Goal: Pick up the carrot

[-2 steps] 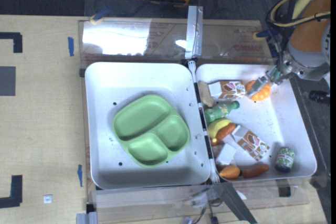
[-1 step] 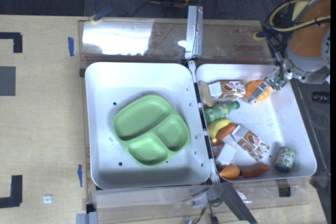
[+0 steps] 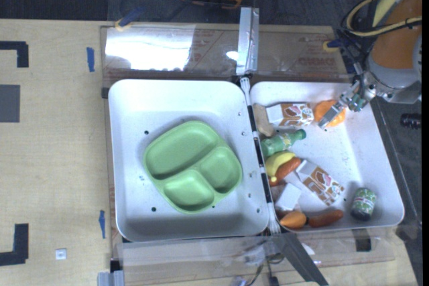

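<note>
Carrot (image 3: 331, 111) at upper right of right bin (image 3: 382, 164), touching claw (image 3: 350, 104) tips on claw's left side. Claw state: cannot tell, tips too small to resolve.

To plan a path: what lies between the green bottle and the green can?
A brown-and-white carton lies between them, seen in the camera view.

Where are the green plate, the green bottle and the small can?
green plate (image 3: 193, 165), camera view, its middle ridge
green bottle (image 3: 283, 140), camera view, its body
small can (image 3: 363, 203), camera view, its side
</note>
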